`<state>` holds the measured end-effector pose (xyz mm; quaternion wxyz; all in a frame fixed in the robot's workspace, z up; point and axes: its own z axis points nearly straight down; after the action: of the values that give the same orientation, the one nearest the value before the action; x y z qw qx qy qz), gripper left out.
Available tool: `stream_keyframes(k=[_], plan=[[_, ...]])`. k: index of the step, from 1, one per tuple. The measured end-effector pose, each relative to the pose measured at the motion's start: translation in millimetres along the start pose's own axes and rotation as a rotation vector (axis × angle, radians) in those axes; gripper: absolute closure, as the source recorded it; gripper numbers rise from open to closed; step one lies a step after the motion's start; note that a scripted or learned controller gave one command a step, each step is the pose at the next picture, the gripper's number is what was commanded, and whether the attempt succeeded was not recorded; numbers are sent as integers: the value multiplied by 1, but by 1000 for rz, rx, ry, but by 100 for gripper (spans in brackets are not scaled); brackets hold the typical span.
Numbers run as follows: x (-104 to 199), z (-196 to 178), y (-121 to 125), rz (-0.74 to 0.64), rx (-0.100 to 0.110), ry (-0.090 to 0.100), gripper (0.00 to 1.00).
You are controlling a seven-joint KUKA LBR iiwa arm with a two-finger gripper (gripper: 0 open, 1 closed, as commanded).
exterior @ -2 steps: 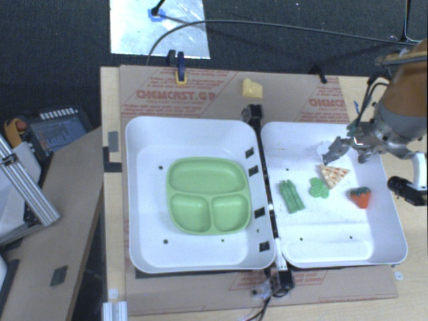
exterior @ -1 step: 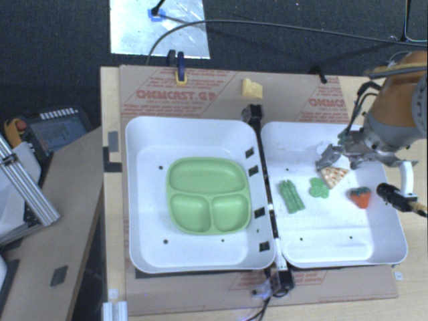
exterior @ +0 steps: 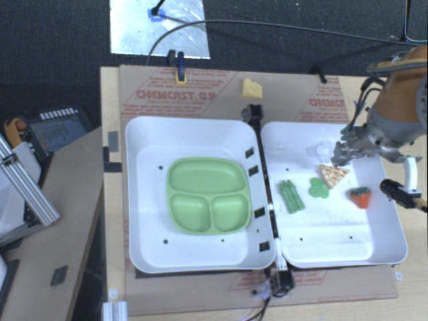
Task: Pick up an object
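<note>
Gripper [exterior: 342, 154]: over the right bin [exterior: 381, 246], far-right part; whether it is parted or closed I cannot tell.
Nearest object: pizza slice [exterior: 333, 174], just on the near side of the tip, touching or almost.
Slice axis: runs left-right, slightly slanted.
Neighbours: green broccoli piece [exterior: 319, 188] near-left, strawberry [exterior: 361, 196] near-right.

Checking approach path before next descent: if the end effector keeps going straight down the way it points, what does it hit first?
Most likely the pizza slice: the end effector sits just above its upper edge in the right bin. Depth is unclear from this slanted view, so it may land on bin floor just beside the slice.
</note>
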<state>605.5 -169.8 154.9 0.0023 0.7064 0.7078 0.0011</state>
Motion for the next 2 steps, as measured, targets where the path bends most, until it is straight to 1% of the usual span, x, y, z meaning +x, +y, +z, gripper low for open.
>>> stream_keyframes(k=[1, 2], plan=[[5, -48, -5, -2, -1, 1, 100], [-5, -105, 0, -3, -3, -1, 100]])
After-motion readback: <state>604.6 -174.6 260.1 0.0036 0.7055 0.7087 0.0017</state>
